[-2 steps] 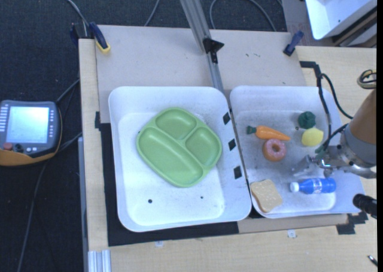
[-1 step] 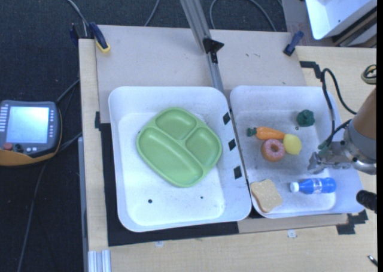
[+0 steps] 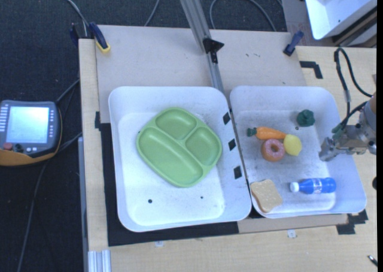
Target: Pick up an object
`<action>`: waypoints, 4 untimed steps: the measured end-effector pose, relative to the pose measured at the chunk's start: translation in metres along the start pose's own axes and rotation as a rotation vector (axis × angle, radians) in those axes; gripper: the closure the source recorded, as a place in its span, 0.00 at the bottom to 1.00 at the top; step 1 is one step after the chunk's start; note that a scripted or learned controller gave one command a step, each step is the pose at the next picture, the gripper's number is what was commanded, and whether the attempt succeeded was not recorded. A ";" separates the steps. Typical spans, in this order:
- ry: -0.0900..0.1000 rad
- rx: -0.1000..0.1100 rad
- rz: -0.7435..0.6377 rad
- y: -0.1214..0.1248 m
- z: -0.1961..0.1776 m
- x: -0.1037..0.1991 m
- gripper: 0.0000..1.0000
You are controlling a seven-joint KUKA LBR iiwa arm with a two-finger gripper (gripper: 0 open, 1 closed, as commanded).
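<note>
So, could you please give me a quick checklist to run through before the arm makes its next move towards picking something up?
1. Objects present in the right bin: carrot, donut, lemon, blue bottle, bread slice, dark green item. Ok.
2. Gripper is over the right bin, at its right side. Ok.
3. Nothing seen between the fingers. Ok, no grasp yet.
4. Finger opening. Cannot tell.
5. Target stands free: the bottle lies alone; the donut touches the lemon and carrot. Ok for the bottle, not ok for the donut.
6. Green divided plate sits in the left bin, away from the gripper. Ok.
</note>
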State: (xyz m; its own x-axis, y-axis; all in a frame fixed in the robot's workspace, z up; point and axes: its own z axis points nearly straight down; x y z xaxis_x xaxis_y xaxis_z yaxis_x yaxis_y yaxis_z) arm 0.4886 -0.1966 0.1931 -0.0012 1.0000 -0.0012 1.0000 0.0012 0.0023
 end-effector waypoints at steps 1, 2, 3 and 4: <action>-0.002 -0.005 -0.001 0.000 -0.063 0.004 1.00; 0.000 -0.001 0.000 0.001 -0.073 0.004 1.00; 0.001 0.000 -0.002 0.023 -0.077 0.054 1.00; 0.002 0.004 -0.002 0.032 -0.068 0.096 1.00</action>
State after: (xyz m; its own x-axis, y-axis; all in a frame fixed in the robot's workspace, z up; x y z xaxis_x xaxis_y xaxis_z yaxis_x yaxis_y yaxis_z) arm 0.5205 -0.1004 0.2612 -0.0032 1.0000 0.0013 1.0000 0.0032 -0.0016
